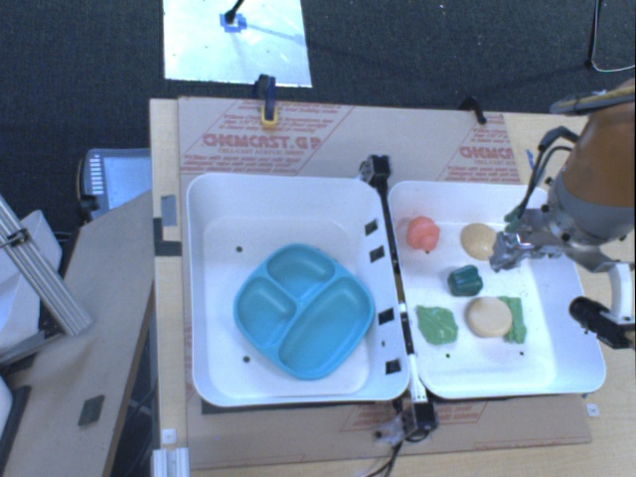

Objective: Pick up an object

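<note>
Camera view: dark green block (464, 281) just left-below the pincer (504, 251), grip state unclear.

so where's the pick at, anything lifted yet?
Nothing lifted. The pincer hangs over the right bin near the tan ball and dark green block, neither seen in its grip. Descent, grasp and lift remain.

Red print reading "CHEMCAST GP" stands on the protective paper of the acrylic sheet (328, 132) under the 2 bins, once above the left bin and again, partly cut off by the arm, above the right bin. Smaller red lines beneath it are too blurred to read.
</note>
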`<move>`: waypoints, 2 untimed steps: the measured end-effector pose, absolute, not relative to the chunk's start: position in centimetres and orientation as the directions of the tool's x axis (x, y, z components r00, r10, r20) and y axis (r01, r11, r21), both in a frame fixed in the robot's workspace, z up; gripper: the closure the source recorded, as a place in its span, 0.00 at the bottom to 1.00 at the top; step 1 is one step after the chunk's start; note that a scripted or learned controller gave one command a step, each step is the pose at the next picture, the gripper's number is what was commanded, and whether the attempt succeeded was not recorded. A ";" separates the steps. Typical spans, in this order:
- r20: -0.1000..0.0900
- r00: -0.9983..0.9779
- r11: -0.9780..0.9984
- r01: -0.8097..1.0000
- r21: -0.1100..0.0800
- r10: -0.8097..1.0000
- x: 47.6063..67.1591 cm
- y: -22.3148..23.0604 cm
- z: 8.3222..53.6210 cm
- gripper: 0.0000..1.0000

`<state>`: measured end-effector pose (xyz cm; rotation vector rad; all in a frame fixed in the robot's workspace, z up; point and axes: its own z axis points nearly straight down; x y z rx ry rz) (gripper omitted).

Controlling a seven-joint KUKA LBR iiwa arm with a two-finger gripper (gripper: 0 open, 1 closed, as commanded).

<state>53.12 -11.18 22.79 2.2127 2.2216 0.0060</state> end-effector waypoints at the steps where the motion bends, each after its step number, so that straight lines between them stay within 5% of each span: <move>1: 0.001 -0.007 0.007 1.000 0.002 1.000 53.8 -6.1 21.8 1.00; 2: 0.001 -0.009 0.009 1.000 0.001 1.000 54.3 -0.4 21.0 1.00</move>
